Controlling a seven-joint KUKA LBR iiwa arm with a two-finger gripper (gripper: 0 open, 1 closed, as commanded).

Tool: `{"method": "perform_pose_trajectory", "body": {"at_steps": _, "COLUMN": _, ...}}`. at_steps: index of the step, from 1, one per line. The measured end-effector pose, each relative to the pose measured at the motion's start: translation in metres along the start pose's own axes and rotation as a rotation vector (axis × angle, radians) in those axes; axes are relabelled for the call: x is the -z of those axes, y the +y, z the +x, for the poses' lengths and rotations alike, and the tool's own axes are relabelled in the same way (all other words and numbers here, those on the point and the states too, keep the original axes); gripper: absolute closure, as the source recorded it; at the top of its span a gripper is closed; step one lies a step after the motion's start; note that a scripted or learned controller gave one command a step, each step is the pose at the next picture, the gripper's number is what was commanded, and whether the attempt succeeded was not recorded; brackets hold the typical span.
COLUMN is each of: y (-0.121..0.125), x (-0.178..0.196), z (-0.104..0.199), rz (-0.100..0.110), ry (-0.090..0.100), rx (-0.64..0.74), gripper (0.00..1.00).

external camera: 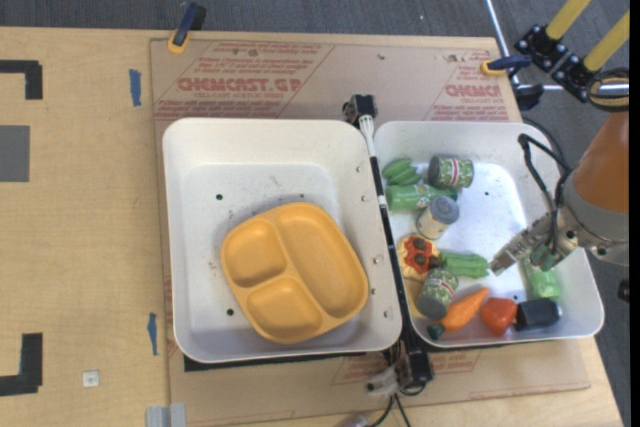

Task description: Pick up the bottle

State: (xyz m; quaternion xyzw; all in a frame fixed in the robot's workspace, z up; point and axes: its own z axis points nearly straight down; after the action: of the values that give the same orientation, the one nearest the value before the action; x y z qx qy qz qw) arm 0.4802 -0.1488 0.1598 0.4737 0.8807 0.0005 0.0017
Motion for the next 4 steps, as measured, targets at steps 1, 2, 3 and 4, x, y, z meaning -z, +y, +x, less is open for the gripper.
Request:
{"method": "perform_pose_trajectory", "body": {"at_steps": 1, "y": -0.01, "x": -0.062, "z": -0.014, "rz": 0.0, "ry": 0.001, "rx": 0.296, "gripper": 1.0}}
{"method": "perform_pose_trajectory", "body": {"at_steps": 2, "y": -0.042, "x": -0.04, "z": -0.063, "rz": 0.0, "ry": -0.002, "rx": 0.461, "gripper": 1.0}}
{"method": "perform_pose_trajectory", "body": {"at_steps": 3, "y": -0.04, "x": -0.069, "z": -0.064, "rz": -0.001, "ry": -0.002, "rx": 0.797, "gripper": 1.0}}
{"method": "perform_pose_trajectory", "body": {"at_steps": 4, "y": -0.04, "x": -0.07, "z": -0.062, "rz": 0.0, "ry": 0.007, "rx": 0.177, "gripper": 1.0}}
